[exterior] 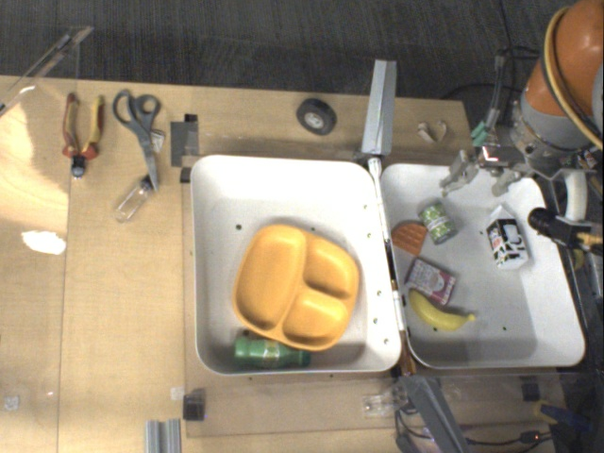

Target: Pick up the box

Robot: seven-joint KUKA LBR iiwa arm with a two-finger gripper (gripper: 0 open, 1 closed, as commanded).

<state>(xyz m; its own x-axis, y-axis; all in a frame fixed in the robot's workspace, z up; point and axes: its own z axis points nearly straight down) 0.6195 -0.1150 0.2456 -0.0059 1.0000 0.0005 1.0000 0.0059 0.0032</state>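
1. Green plastic bottle (269,351) lies on its side at the near edge of the left white bin (212,253), partly tucked under a yellow three-compartment plastic tray (297,285) that takes up most of that bin.
2. Right white bin (557,333) holds several small items: a yellow banana (440,313) near the front, a small purple-and-white packet (430,279) just beyond it, an orange-brown rounded piece (410,238) against the left wall, a small green-labelled can (436,223).
3. Task's thing: a small white box with black print (507,242), sitting in the far-right part of the right bin, apart from the other items. Its long axis appears to run roughly near-to-far, slightly slanted.
4. Grey arm with orange band (571,59) enters at the far right. The gripper (483,168) hangs over the far edge of the right bin; whether the jaws are open or closed I cannot tell, the metalwork is too cluttered. Nothing visibly held.
5. Key relation: the box lies nearward and slightly right of the gripper, fairly close. Judgement: next move is a short shift toward the near side, then descent, jaws spanning the box's short width.
6. On the wooden surface (113,328), far left: red-handled pliers (79,132), grey scissors (142,130); a black tape roll (316,115) lies beyond the bins.
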